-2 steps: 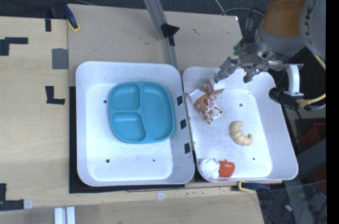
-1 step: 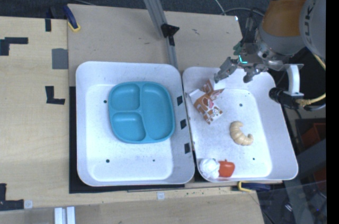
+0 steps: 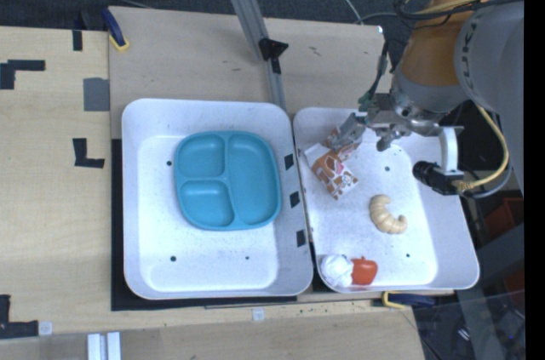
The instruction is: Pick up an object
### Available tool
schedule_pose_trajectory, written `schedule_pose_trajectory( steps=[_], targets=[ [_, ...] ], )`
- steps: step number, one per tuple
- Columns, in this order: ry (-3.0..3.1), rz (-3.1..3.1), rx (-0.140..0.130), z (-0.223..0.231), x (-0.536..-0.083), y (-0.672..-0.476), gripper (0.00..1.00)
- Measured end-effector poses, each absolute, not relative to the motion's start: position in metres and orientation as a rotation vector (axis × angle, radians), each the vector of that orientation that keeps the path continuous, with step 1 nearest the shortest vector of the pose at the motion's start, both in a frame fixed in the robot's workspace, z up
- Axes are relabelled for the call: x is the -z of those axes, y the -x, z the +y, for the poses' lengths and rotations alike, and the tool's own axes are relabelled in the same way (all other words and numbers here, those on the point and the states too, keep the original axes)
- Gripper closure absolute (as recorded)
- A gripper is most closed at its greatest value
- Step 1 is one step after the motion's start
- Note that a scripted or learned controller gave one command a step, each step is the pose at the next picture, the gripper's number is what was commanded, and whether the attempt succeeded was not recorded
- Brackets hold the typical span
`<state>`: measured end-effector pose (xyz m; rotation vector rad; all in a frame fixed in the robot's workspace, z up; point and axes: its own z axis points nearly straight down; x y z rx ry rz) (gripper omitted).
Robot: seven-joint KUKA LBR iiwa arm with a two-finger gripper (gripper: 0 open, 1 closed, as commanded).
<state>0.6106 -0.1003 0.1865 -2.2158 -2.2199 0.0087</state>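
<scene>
Item: small printed carton (image 3: 334,171), in the right bin (image 3: 443,252), long axis slanting toward the croissant (image 3: 388,214). We note the gripper (image 3: 368,134) just above-right of the carton, fingers spread apart, holding nothing.

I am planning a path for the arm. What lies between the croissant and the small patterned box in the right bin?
In the camera view, only bare white bin floor lies between the croissant and the patterned box; the two are apart.
</scene>
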Motion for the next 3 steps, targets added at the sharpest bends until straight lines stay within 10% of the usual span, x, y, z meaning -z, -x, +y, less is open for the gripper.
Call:
schedule_pose_trajectory(
  steps=[2,3],
  targets=[
    [2.220,-2.228,0.005,-0.098,-0.090,-0.611,0.00],
    [2.216,-2.224,-0.002,-0.098,-0.098,-0.609,1.00]
  ],
)
